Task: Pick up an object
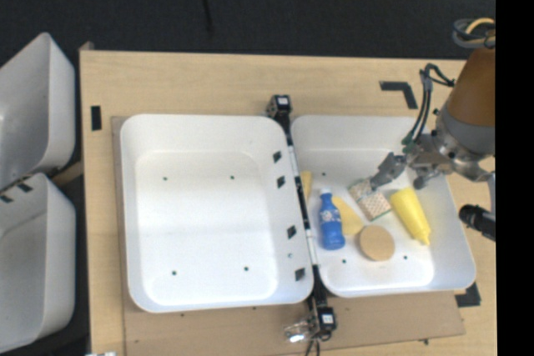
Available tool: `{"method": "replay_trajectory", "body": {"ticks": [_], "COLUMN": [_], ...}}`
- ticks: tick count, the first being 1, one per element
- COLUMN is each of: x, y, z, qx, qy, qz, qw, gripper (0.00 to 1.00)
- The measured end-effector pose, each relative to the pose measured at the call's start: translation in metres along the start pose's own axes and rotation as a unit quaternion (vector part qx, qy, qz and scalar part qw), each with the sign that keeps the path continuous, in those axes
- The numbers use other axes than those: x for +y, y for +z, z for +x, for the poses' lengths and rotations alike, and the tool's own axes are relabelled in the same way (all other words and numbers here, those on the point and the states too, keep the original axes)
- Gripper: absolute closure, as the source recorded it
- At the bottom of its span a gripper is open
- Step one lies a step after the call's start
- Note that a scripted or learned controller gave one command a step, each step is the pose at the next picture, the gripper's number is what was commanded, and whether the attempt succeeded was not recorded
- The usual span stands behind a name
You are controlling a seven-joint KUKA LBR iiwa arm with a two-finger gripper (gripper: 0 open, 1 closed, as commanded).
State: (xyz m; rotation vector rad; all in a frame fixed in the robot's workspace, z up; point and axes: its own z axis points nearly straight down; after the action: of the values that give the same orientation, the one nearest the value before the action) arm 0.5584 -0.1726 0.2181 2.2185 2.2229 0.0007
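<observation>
Two bins; right bin (442, 267) holds blue bottle (331, 222), yellow bottle (411, 213), tan disc (376, 243), speckled pad (371, 200); gripper (385, 173) just above pad, grip state can't tell

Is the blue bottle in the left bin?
No. The blue bottle lies in the right bin, close to the divider, beside the round tan disc and the yellow bottle.

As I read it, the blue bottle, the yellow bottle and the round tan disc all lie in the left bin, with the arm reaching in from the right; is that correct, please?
Not quite: the blue bottle, the yellow bottle and the round tan disc lie in the right bin, not the left bin. The camera view shows this. The arm does reach in from the right.
</observation>
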Motion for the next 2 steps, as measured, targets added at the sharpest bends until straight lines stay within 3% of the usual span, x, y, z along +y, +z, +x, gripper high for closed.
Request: {"method": "replay_trajectory", "body": {"ticks": [1, 2], "x": [0.076, 0.042], "y": [0.039, 0.103], "z": [0.002, 0.053], "qx": [0.0, -0.001], "qy": [-0.001, 0.0], "qz": [-0.001, -0.007], "qw": [1.0, 1.0], "gripper": [0.0, 0.0]}}
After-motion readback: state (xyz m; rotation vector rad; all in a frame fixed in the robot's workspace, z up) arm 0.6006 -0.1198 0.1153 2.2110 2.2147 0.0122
